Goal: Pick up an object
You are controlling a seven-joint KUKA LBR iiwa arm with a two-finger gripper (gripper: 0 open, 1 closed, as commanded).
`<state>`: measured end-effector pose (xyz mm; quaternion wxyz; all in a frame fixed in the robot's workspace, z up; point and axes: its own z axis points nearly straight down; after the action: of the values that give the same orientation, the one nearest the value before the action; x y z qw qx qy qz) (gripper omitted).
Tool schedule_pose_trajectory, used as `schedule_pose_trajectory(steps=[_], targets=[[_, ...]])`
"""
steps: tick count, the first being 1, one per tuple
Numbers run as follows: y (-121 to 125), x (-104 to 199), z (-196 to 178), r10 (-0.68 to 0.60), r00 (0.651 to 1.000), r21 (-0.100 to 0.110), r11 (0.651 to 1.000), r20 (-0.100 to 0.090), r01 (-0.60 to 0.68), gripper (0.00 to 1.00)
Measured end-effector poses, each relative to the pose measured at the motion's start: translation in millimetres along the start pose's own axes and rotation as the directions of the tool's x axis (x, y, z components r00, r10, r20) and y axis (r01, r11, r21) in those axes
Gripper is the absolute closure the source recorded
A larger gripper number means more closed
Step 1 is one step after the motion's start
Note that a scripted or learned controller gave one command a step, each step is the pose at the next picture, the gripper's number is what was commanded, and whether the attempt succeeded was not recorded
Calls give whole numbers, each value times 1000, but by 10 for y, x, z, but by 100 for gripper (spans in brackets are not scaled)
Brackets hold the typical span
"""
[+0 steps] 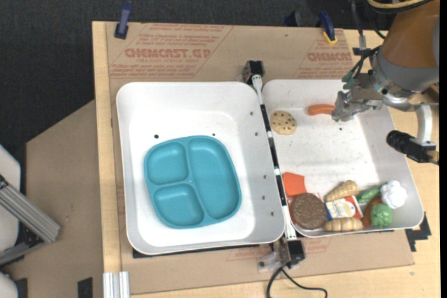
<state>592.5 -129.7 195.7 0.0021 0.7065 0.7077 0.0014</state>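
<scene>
My gripper (342,112) hangs low over the far part of the right bin (363,150), just right of a small orange carrot-like piece (320,109). Whether it touches that piece I cannot tell. A round cookie (283,122) lies near the bin's left wall. At the near end of the bin lie an orange wedge (294,183), a brown patty (308,211), a bread roll (341,190), a small carton (343,208), green broccoli (381,214) and a white piece (394,194).
The left bin (140,108) holds a teal divided plate (192,180). A black divider with clips (265,129) runs between the bins. The arm's grey body and orange band (412,31) reach in from the upper right, over the right bin's far corner.
</scene>
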Motion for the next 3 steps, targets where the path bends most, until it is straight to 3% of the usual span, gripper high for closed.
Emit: schedule_pose_trajectory(steps=[1,2,3], targets=[[160,-313,187,3,1000,2,1000,2,-3,100],[-50,-393,1167,4,1000,13,1000,-3,-4,100],[-62,-743,-141,4,1000,-9,1000,6,-4,100]])
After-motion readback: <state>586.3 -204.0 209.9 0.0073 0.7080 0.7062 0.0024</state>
